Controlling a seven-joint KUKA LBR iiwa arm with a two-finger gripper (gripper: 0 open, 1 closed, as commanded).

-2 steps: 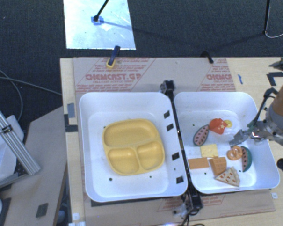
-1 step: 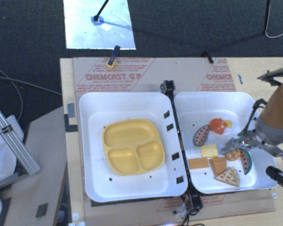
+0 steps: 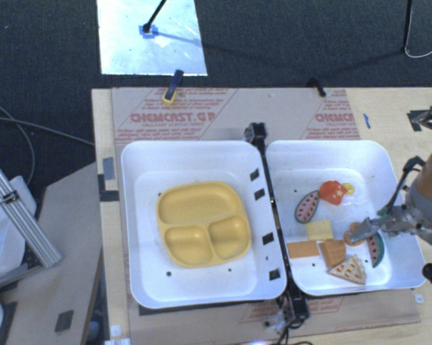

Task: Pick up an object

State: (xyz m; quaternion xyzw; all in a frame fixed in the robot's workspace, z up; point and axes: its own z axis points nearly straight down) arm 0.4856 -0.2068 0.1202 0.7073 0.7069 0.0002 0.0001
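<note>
The right bin (image 3: 372, 154) holds several toy food pieces. Among them are a red piece (image 3: 333, 192), a watermelon slice (image 3: 307, 206), a pale yellow block (image 3: 319, 230), a flat orange slice (image 3: 302, 249), a brown cube (image 3: 333, 253), a crusted triangle (image 3: 348, 271) and a green-rinded slice (image 3: 376, 248). My gripper (image 3: 360, 232) reaches in from the right and sits low in this bin. It is just right of the yellow block, above the brown cube and beside the green-rinded slice. A small orange-brown bit shows at its tip.
The left bin (image 3: 140, 164) holds a yellow divided plate (image 3: 202, 222). A black divider (image 3: 267, 202) with clips runs between the bins. Both bins rest on cardboard (image 3: 199, 112) on the bench. A metal stand (image 3: 17, 212) is at far left.
</note>
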